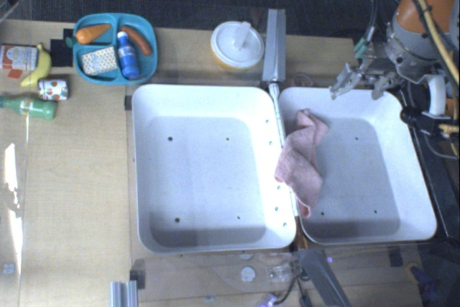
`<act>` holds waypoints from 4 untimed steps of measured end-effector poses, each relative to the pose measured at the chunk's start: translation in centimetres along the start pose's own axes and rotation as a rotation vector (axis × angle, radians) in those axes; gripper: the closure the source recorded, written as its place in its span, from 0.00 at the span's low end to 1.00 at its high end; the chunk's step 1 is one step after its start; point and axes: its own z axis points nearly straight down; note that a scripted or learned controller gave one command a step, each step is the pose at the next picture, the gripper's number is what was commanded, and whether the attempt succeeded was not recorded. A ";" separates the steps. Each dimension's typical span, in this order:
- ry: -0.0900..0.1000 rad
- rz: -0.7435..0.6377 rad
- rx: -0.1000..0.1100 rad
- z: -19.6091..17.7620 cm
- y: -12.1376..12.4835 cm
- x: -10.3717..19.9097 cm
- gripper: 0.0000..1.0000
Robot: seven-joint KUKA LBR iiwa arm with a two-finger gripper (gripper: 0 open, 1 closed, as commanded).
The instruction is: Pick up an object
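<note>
Gripper (357,81) hovers over the back edge of the right bin (402,226), fingers spread apart, nothing between them. Only candidate object: pink cloth (302,158), crumpled against that bin's left wall, its edge draped up onto the rim next to the left bin (201,241). Gripper and cloth are well apart. Judgement: pick not yet begun. The cloth's bunched upper fold offers the best pinch point; the wall beside it could obstruct one finger.
</note>
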 end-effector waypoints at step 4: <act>-0.002 -0.212 -0.011 17.4 4.4 0.2 1.00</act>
